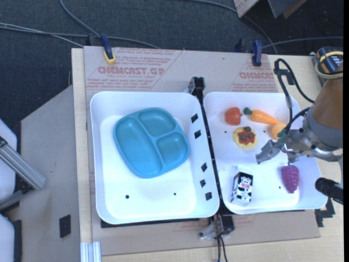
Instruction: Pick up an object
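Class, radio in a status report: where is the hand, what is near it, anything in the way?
Hand over right bin, nothing held. Nearest: pizza toy, purple grapes, carrot. Tomato and milk carton farther off. Nothing blocking.

The brown board (136,67) under the bins reads "CHEMCAST GP" in red.

Two bins side by side on the surface (136,64). Left bin (103,195) holds a divided plate (151,141), toward its far left part. Right bin (267,198): toy tomato (233,115) at far left, toy carrot (262,116) just right of it, toy pizza (245,137) in front of both. Toy milk carton (242,188) near front edge, toy grapes (290,177) to its right. Tool (271,150) over the bin between pizza and grapes.
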`<state>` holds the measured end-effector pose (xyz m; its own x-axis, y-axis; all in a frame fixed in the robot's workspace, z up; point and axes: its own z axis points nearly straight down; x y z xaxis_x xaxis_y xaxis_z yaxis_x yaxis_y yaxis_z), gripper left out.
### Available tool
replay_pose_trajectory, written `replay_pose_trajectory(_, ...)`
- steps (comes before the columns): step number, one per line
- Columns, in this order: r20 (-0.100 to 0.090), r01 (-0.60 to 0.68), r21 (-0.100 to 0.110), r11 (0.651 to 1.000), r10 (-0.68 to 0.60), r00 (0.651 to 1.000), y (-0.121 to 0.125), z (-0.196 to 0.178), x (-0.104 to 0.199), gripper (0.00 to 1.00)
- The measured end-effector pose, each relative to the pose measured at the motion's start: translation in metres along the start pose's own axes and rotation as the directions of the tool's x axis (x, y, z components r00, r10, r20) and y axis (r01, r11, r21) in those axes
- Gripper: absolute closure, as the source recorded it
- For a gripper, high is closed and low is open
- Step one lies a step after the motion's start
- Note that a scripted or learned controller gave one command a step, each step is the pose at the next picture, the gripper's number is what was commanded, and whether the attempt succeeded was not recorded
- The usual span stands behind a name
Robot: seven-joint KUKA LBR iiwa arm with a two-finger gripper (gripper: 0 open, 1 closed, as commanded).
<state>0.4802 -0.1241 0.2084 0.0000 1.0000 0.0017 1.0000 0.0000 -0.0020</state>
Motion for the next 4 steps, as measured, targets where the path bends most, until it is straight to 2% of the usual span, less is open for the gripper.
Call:
replay_pose_trajectory(3, -0.001, 0.000, 0.002, 1.000, 0.000, 1.000, 0.007, 0.125, -0.004, 0.00)
replay_pose_trajectory(4, -0.001, -0.001, -0.002, 1.000, 0.001, 1.000, 0.007, 0.113, -0.004, 1.00)
